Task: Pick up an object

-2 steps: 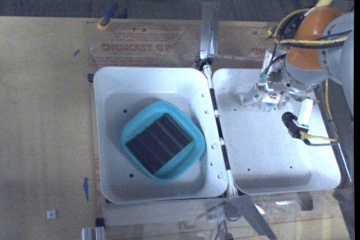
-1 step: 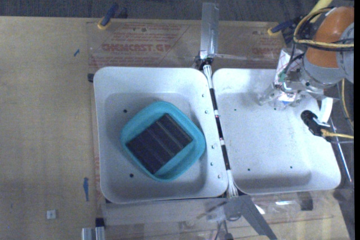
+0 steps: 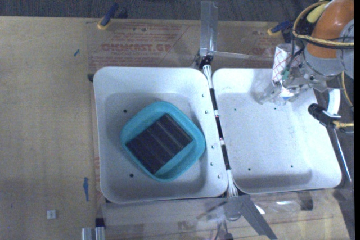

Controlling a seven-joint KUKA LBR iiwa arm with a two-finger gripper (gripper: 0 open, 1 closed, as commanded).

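Note:
A teal square dish (image 3: 163, 140) with a dark ribbed inside lies turned at an angle in the middle of the left bin (image 3: 107, 121). My gripper (image 3: 274, 93) hangs over the far right corner of the right bin (image 3: 281, 149), well away from the dish. It looks pale and blurred against the white floor. Above it rises the grey wrist with its orange band (image 3: 334, 25).
A metal post and clamp (image 3: 208, 36) stand at the back between the two bins. Cables loop around the wrist at the right. A black fitting (image 3: 320, 113) sits by the right bin's right rim. Wooden bench surrounds both bins.

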